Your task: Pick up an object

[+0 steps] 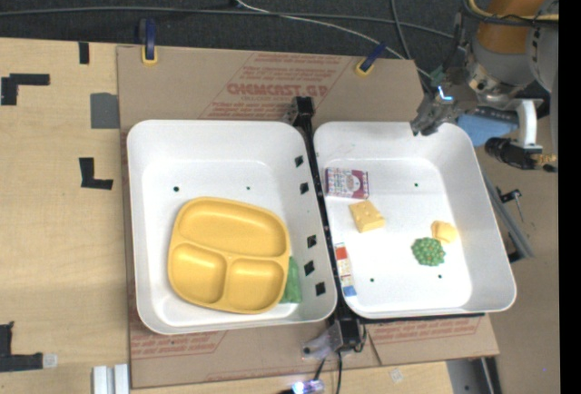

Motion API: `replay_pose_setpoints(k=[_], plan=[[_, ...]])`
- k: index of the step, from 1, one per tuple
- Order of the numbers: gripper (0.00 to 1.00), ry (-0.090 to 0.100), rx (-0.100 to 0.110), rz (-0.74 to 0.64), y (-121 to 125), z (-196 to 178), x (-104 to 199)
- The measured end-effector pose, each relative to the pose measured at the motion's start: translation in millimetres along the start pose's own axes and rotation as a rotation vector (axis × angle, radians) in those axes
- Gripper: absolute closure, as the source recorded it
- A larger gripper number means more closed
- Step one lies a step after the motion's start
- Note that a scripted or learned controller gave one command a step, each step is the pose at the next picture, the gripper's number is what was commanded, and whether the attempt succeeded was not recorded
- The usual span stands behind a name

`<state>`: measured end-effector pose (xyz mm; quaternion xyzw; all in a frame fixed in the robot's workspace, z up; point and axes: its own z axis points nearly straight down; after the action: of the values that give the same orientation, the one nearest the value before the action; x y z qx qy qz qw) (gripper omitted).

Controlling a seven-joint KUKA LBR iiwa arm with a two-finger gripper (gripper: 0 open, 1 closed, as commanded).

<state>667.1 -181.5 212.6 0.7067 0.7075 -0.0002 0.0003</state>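
The right bin (472,161) holds a small purple and white packet (346,182), a yellow cheese wedge (367,217), a small orange-yellow piece (444,231) and a green knobbly object (428,251). A thin red, white and blue item (344,269) lies along that bin's left wall. My gripper (427,122) hangs over the right bin's back right corner, above and well behind these objects. Nothing shows between its fingers.
The left bin (150,142) holds a yellow divided tray (230,253) with a green item (292,282) beside its right edge. Both bins rest on a cardboard sheet (263,83) held by clamps. Cables run across the dark back area.
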Motion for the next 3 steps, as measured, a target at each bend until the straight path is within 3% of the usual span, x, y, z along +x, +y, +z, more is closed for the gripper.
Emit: replay_pose_setpoints(k=[3], plan=[[1.0, 0.002, 0.003, -0.004, -46, -3, 145]])
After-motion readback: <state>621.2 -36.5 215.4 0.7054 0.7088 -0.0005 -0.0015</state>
